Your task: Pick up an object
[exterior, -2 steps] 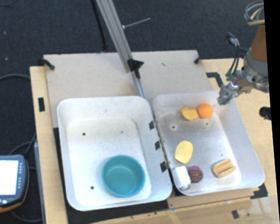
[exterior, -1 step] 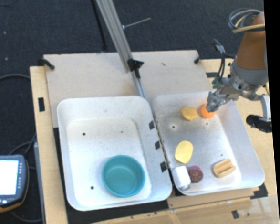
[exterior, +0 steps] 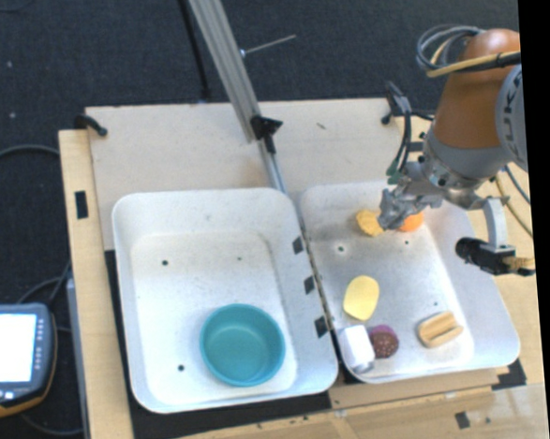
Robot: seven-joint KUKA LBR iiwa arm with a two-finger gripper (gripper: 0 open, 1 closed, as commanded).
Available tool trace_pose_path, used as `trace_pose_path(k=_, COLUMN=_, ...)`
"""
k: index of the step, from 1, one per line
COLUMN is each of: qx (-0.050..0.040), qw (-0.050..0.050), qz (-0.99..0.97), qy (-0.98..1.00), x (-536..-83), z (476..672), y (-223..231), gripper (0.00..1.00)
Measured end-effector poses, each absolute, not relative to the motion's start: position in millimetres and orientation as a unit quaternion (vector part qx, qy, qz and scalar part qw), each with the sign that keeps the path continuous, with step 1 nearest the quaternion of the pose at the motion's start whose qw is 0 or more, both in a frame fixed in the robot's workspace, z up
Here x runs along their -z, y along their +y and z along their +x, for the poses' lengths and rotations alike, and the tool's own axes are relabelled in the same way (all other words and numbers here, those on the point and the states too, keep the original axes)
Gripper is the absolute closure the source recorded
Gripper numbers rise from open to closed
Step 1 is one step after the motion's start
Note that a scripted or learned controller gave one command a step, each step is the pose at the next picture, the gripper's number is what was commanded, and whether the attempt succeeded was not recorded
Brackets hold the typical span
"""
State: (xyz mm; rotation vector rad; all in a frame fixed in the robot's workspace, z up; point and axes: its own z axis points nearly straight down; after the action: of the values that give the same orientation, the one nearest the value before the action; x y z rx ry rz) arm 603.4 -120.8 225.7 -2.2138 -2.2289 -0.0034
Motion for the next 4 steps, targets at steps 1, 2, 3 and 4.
trace_pose_path(k=1, qx=0.0001, qw=0.000, qz=-0.705, qy=-0.709, x=-219, z=584.6, y=-73, gripper=1.00)
trace_pose_path(k=2, qx=0.0013, qw=0.000, qz=-0.705, qy=-0.710, x=-232, z=566.5, y=-29, gripper=1.00)
trace_pose_path(k=3, qx=0.0003, qw=0.001, qz=-0.705, qy=-0.710, x=-225, z=548.3, y=21, gripper=1.00)
trace_pose_path(k=4, qx=0.0007, qw=0.001, qz=-0.704, qy=-0.710, x=-222, z=537.1, y=73, gripper=1.00)
